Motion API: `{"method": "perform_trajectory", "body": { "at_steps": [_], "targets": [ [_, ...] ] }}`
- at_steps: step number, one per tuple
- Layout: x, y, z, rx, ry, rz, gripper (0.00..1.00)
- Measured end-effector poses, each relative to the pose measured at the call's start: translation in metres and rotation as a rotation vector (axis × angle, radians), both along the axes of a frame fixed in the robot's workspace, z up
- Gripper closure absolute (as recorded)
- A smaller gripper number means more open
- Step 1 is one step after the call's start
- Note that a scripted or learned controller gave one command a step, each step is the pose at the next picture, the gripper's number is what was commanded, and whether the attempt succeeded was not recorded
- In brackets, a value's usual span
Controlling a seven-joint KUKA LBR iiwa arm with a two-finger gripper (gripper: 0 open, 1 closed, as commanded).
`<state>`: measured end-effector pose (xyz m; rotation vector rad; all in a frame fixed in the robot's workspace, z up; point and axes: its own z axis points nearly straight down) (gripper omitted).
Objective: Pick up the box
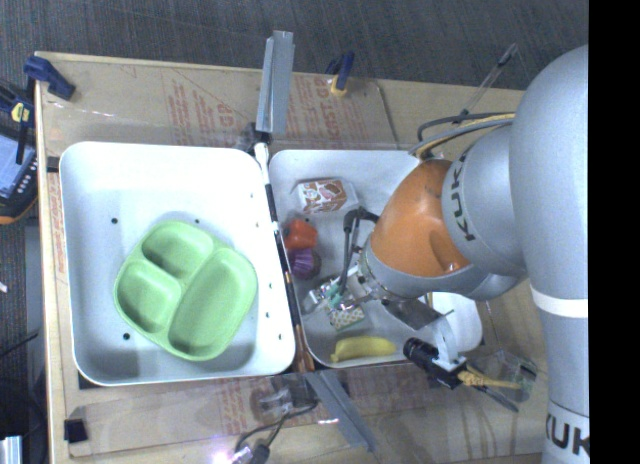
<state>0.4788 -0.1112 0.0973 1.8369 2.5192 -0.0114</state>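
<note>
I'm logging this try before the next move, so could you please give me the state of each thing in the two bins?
Box: lying flat at the back of the right bin, apart from the gripper.
Banana: lying at the front.
Tomato: resting by the divider.
Green tray: upright in the left bin.
Gripper: low over the right bin, holding nothing visibly.
</note>
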Motion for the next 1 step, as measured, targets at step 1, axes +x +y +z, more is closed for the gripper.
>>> {"method": "perform_trajectory", "body": {
  "at_steps": [1],
  "targets": [
    [0.002,0.0035,0.0104,0.006,-0.001,0.007,1.0]
  ]
}}
